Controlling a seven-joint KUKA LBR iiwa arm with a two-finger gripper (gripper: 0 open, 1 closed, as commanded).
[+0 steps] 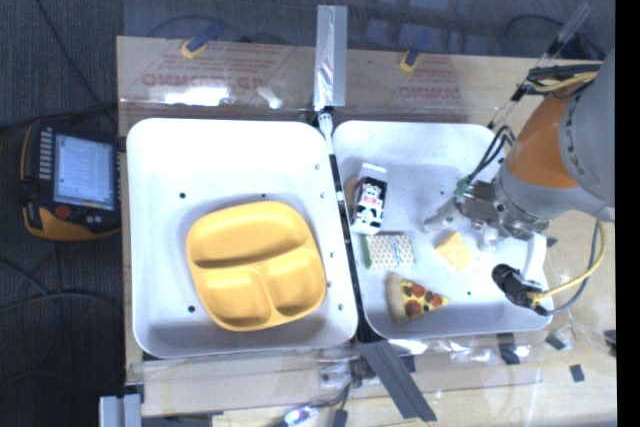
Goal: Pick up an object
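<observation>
At the right of the frame the grey two-finger gripper (452, 215) hangs low over the pale yellow cheese-like wedge (455, 250), its grip state unclear, so nothing looks lifted yet.

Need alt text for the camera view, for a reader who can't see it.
The grey arm reaches from the right over the right bin, its gripper above a yellow cheese wedge. A milk carton, a patterned packet and a pizza slice lie nearby; the left bin holds a yellow divided plate.
</observation>
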